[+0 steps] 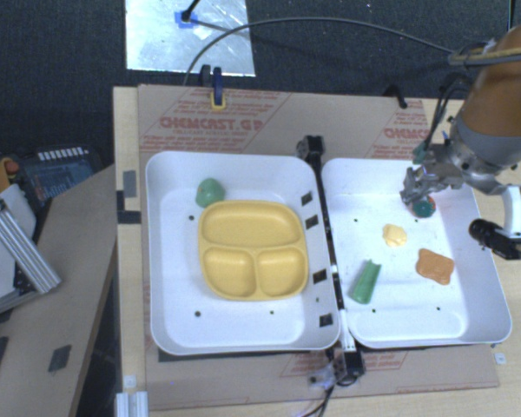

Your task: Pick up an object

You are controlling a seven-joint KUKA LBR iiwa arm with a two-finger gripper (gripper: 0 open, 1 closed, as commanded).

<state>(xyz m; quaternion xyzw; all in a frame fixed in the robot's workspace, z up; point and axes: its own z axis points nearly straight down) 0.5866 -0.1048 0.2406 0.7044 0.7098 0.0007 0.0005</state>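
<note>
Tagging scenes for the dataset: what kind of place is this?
Likely a robotics lab bench for bin picking: two white bins on a board, a grey and orange arm reaching in, loose cables, and aluminium framing.

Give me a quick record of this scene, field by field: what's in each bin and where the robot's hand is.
left bin: yellow divided tray in the middle; pale green lump at the tray's far left corner
right bin: small teal object, pale yellow piece, orange piece, green stick near the divider
hand: low over the right bin's far side, right above the small teal object
grasp: cannot tell whether the small teal object is held
</note>
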